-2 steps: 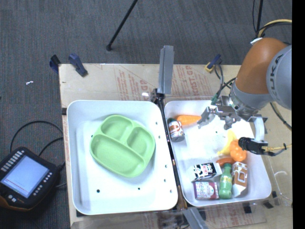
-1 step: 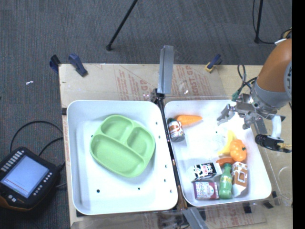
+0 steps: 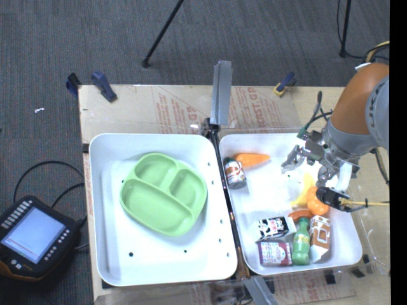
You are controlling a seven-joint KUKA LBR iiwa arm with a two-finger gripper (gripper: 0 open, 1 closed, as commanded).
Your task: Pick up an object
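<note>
The end effector [image 3: 313, 170] hangs over the right bin [image 3: 254, 146], near its far right side, and its two fingers stand spread apart with nothing between them. Just beside it, on the side nearer the camera, lie a yellow piece [image 3: 305, 189] and an orange piece [image 3: 316, 206], partly hidden by the finger hardware; whether a finger touches them cannot be told. Further toward the near rim sit a green bottle [image 3: 301, 241], a brown-and-white carton [image 3: 321, 232], a small cow-print carton [image 3: 273, 227] and a pink-labelled box [image 3: 275, 253], packed close together. To its left in view, across a bare patch of bin floor, a toy carrot [image 3: 252, 160] lies with a small can [image 3: 234, 173] just beside it, close to the divide between bins. Well beyond those, the left bin [image 3: 105, 170] holds a green divided plate [image 3: 164, 194]. Both bins rest on the cardboard-covered worktop [image 3: 152, 110].
</note>
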